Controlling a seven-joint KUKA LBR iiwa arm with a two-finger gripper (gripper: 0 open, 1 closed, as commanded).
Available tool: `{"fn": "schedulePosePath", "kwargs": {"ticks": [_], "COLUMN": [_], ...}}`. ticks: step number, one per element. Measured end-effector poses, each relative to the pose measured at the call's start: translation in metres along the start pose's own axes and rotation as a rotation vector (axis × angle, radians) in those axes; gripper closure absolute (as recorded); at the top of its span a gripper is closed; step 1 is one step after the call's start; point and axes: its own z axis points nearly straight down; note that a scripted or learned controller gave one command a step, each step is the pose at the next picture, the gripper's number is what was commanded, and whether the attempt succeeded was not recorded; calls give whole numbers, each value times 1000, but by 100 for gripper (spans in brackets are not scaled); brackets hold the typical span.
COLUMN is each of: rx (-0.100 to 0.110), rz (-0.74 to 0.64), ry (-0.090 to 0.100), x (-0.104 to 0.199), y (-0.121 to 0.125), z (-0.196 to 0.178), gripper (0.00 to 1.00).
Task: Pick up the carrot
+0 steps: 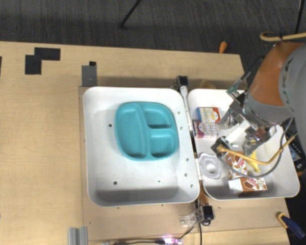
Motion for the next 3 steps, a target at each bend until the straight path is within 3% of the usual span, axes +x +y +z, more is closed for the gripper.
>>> {"fn": "schedulePosePath", "kwargs": {"ticks": [1,2,3], "rx": [5,-3,4], "rz": [220,127,101], "ry": [-4,1,-4], "x": [9,-19,5], "y": [-67,-29,-62], "z": [14,-32,14], "gripper": [0,0,0]}}
